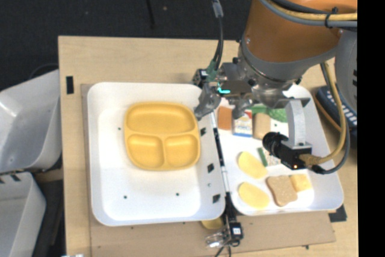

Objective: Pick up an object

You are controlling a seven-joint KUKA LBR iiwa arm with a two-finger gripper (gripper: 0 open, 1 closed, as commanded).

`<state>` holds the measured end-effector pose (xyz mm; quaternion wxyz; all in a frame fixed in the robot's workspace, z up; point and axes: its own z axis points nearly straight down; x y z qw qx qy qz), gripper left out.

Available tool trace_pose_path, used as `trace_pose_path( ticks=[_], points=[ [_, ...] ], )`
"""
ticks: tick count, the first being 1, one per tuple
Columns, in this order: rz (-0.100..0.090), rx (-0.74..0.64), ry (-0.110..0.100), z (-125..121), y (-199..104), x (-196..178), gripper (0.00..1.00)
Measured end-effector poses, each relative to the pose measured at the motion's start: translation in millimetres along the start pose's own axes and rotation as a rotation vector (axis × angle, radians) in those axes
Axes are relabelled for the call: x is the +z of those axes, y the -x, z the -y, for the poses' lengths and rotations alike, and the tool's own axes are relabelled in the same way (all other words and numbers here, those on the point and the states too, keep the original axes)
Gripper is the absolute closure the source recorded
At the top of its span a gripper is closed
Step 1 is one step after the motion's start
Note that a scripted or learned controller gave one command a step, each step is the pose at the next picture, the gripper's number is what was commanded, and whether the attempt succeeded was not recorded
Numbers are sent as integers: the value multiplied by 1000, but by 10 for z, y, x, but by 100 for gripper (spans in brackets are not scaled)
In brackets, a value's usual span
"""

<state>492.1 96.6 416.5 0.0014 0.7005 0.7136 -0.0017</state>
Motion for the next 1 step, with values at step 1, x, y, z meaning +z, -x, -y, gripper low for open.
trace_pose_path(
  ticks=[1],
  points=[
    [1,-6,2,-10,6,-108,100]
  ],
)
